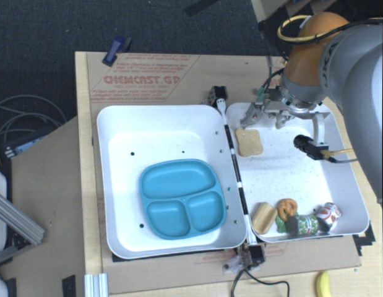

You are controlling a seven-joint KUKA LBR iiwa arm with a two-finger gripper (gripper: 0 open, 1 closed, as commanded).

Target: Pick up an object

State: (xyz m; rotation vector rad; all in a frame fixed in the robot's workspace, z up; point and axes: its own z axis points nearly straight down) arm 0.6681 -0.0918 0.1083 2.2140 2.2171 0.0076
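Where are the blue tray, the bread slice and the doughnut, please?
blue tray [176, 178], camera view, bare floor of its large compartment.
bread slice [249, 143], camera view, its middle.
doughnut [286, 203], camera view, its upper ring.

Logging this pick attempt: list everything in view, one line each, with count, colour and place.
bins: 2, white, side by side
board: 1, tan, red lettering, under bins
divided plate: 1, blue, left bin
flat slice: 1, tan, right bin, far left corner
roll-like piece: 1, tan, right bin, near edge
ring-shaped piece: 1, orange-brown, beside the roll-like piece
green item: 1, green, right bin, near edge
small item: 1, red and white, right bin, near right corner
blue object: 1, blue, board's far left corner
yellow object: 1, yellow, below the board, cut off
arm: 1, grey, orange band, from the right
hand: 1, grey, over right bin's far end
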